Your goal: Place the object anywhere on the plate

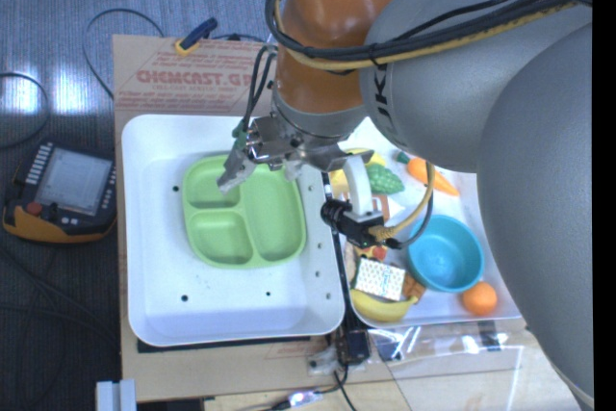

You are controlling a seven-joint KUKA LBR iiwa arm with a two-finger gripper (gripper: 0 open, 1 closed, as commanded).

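A: Green three-compartment plate (243, 218) sits in the left white bin (159, 303), a bit toward that bin's right wall. The compartments look bare apart from what hangs over the upper left one.

B: Gripper position?

A: Gripper (231, 176) is over the plate's upper left compartment, near its top rim. One grey finger (234, 170) shows clearly, slanting down and left. The wrist and its cables cover the rest, so I cannot tell how far the jaws stand apart, nor whether anything sits between them.

B: And the object to be placed?

A: Cannot single it out. Nothing is visibly clamped at the fingertip. The loose items all lie in the right white bin (452, 308), well apart from the gripper: a blue bowl (445, 253), a banana (380, 308) along the near edge with a small patterned white box (379, 279) resting on it, an orange fruit (479, 299) at the bin's lower right, a green toy vegetable (385, 178) and an orange carrot-like piece (425, 174) up near the arm.

B: Surroundings?

A: Cardboard sheet (183, 77) with red lettering behind the left bin. A teach pendant (63, 192) lies on the floor to the left.
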